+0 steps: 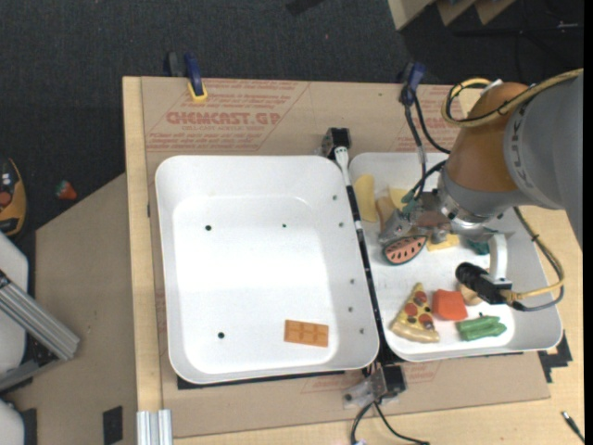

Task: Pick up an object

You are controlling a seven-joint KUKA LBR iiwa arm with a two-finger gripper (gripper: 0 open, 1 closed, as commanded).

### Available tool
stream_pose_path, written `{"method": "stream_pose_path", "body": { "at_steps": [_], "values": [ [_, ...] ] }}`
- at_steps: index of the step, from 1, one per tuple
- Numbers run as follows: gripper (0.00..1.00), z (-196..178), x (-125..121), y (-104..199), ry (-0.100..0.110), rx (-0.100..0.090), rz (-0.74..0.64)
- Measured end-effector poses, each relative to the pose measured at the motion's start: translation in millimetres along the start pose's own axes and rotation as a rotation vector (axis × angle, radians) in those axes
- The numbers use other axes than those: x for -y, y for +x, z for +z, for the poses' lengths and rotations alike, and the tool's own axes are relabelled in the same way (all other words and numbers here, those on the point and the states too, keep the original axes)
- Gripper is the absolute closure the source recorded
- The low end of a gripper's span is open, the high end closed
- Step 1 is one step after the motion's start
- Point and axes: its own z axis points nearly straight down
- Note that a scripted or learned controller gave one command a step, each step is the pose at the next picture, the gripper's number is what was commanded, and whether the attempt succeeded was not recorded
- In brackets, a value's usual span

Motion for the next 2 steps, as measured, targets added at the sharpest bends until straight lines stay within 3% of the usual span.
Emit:
{"method": "stream_pose_path", "body": {
  "at_steps": [1, 2],
  "values": [
    [1.00, -11.3, -1.6, -0.4, -0.004, 0.002, 0.001],
    [0.00, -10.6, -1.3, -0.4, -0.004, 0.002, 0.001]
  ]
}}
